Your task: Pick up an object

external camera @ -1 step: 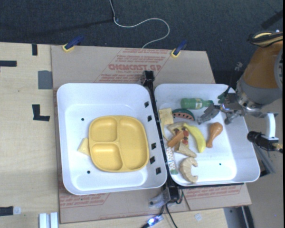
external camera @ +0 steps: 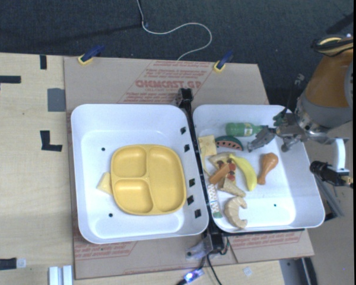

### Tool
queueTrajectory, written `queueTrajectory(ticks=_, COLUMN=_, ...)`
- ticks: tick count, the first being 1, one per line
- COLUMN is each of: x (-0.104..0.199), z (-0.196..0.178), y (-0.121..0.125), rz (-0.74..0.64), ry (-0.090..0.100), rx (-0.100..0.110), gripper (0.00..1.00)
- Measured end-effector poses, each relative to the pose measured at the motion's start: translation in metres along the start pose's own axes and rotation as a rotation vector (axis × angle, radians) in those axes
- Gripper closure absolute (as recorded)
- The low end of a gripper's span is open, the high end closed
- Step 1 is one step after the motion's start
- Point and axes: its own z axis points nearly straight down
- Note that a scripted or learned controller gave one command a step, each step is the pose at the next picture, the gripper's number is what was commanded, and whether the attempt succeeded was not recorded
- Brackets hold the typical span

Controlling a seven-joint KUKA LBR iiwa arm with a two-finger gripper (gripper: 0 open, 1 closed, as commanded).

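Arm's parked over the right bin, gripper hanging near the green bottle, nothing in it.

The gripper (external camera: 264, 138) sits over the right bin (external camera: 296, 215) with its fingers spread apart and nothing between them. Just off its fingertips toward the far rim is the green bottle (external camera: 243, 129) lying on its side, near but I can't tell if it's touching. Right below the fingers, toward the near edge, is the drumstick (external camera: 266, 166), apart from them. Further out past the fingertips you've got the watermelon slice (external camera: 228, 142), the banana (external camera: 247, 172), and a jumble of other toy food down by the divider. Way beyond that, the left bin (external camera: 89, 159) holds a yellow divided plate (external camera: 147, 179).
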Motion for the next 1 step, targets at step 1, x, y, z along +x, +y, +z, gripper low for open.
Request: queueTrajectory(ticks=1, x=0.001, z=0.0566, y=0.0091, rz=-0.001, ry=0.0, rx=0.004, gripper=0.0)
